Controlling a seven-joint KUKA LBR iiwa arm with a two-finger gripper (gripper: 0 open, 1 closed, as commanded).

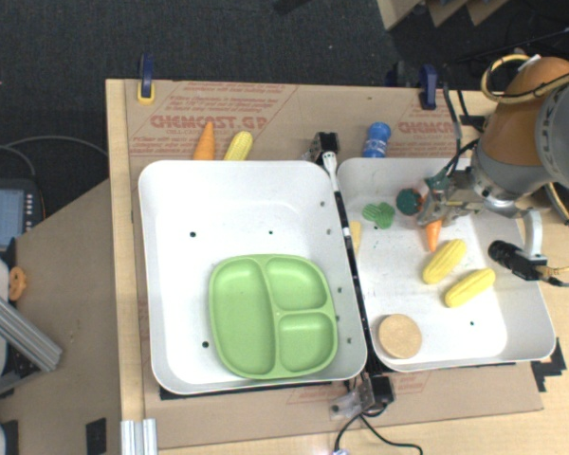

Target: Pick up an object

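Fingers cannot be made out: the gripper (443,204) is a dark tangle low over the right bin (512,344), so whether it is wide or closed I cannot tell. An orange carrot (432,235) lies just beneath it, partly hidden. Nearby sit a green piece (380,214), two corn cobs (444,260) (468,287) and a tan disc (399,336). The left bin (171,254) holds a green divided plate (272,316).

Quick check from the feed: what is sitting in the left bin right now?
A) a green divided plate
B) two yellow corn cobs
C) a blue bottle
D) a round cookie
A: the green divided plate lies in the left bin, while the cookie and both corn cobs are in the right bin.
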